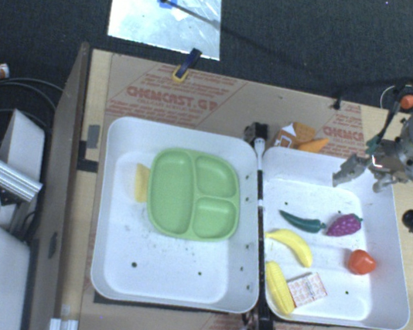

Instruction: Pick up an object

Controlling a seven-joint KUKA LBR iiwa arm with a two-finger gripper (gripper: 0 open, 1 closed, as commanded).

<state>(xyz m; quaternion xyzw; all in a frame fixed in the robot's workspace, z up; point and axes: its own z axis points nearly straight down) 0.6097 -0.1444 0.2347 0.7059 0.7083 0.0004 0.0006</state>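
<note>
Grapes (345,224) sit in my right bin (391,254) beside a green pepper (303,222) and 2 bananas (292,245) — my claw (364,173) hovers above, fingers apart, holding nothing.

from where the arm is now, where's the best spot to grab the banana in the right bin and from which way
Probably the banana at its thick middle, coming straight down from above. It lies flat on the right bin floor, running from upper left to lower right, so the pincer should close across its narrow width. The green pepper sits close above it, so keep toward the lower side.
</note>
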